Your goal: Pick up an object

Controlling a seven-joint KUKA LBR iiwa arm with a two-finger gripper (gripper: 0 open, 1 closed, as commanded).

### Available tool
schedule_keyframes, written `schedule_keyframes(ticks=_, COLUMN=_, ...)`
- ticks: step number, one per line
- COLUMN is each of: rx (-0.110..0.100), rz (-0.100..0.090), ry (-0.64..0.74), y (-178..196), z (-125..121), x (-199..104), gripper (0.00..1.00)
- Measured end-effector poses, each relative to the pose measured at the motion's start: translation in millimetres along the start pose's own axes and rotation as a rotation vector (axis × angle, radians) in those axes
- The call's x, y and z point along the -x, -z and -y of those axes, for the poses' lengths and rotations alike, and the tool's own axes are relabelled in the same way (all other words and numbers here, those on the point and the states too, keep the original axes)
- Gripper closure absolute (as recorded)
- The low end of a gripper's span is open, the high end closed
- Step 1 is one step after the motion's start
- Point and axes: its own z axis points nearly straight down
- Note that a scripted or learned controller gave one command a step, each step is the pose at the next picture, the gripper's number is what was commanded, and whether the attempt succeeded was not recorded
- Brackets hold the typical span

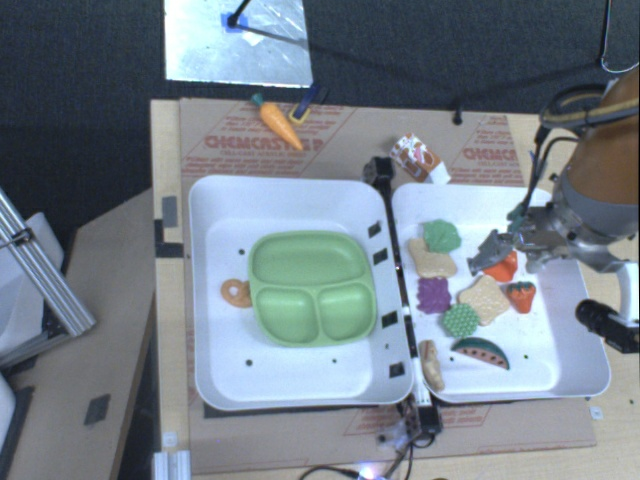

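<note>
Objects for picking lie in the right bin [575,363]: a green leafy toy piece [441,235] near its far edge, a tan bread-shaped piece [431,261] beside the left wall, a purple grape cluster [433,294] below it, a green round dotted piece [460,320], a pale toast slice [485,300] touching that dotted piece, a strawberry-like red piece [521,296] toward the right side, a watermelon slice [481,353] near the front edge, and a small tan piece [431,364] at the front left corner. An orange-red piece [503,266] sits in the middle of this bin, directly at my gripper [490,253], which hangs over the bin's centre, reaching in from the right edge. I cannot tell from this angle how my gripper stands or whether it has the orange-red piece, because the grey parts cover the contact place. The left bin [215,208] carries a green divided plate [310,286] in its middle, and a small orange ring [236,293] lies just beside the plate's left edge. On the bench [340,128] behind the bins, a toy carrot [279,124] lies near the far left corner, and a small printed carton [419,158] stands at the far edge between both bins.
</note>
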Motion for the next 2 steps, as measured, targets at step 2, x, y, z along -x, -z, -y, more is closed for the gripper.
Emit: schedule_keyframes(ticks=2, rx=0.001, rz=0.000, ry=0.000, y=-59, z=0, x=0, gripper=0.00)
